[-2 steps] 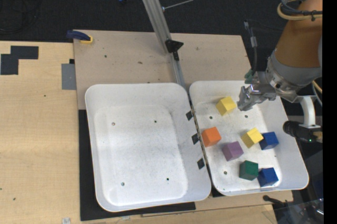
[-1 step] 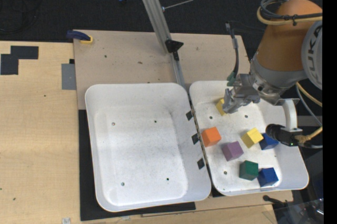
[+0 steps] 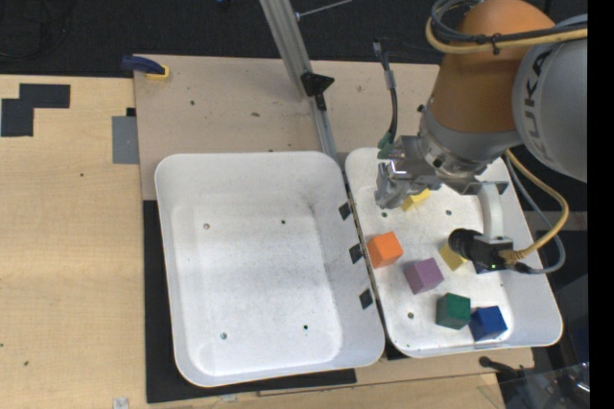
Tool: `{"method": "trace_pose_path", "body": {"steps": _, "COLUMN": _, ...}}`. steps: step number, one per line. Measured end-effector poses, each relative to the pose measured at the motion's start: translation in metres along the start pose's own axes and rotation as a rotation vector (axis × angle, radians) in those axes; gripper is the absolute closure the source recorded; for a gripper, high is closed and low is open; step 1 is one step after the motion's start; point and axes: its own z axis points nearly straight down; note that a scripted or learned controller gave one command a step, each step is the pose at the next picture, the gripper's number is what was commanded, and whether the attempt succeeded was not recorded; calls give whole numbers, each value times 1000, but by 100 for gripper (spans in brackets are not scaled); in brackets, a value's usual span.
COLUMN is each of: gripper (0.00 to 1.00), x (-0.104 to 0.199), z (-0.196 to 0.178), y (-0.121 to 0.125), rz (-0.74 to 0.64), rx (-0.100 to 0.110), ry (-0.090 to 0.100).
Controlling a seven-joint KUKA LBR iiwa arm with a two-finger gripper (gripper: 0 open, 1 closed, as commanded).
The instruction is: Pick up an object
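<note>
My gripper (image 3: 388,184) hangs low over the upper left part of the right bin (image 3: 537,321), under the arm's orange band. A small yellow piece (image 3: 415,200) lies just to its right, partly under the wrist. An orange cube (image 3: 385,249) sits below the gripper near the bin's left wall. Further down lie a purple cube (image 3: 422,276), a green cube (image 3: 454,310) and a blue cube (image 3: 487,322). Another yellow block (image 3: 450,256) is partly hidden by a black cable fitting (image 3: 472,247).
The left bin (image 3: 182,205) stands beside the right one, with black clips (image 3: 353,252) along the shared wall. A slanted aluminium rail (image 3: 283,23) rises behind the bins. The arm's body and cables cover the right bin's upper right.
</note>
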Motion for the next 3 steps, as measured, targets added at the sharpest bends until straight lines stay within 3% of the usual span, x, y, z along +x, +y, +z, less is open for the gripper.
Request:
{"method": "trace_pose_path", "body": {"steps": 2, "gripper": 100, "x": 94, "z": 34, "y": -22, "rz": 0, "rx": 3, "ry": -1}}
{"method": "trace_pose_path", "body": {"steps": 3, "gripper": 0, "x": 91, "z": 33, "y": -21, "rz": 6, "rx": 0, "ry": -2}}
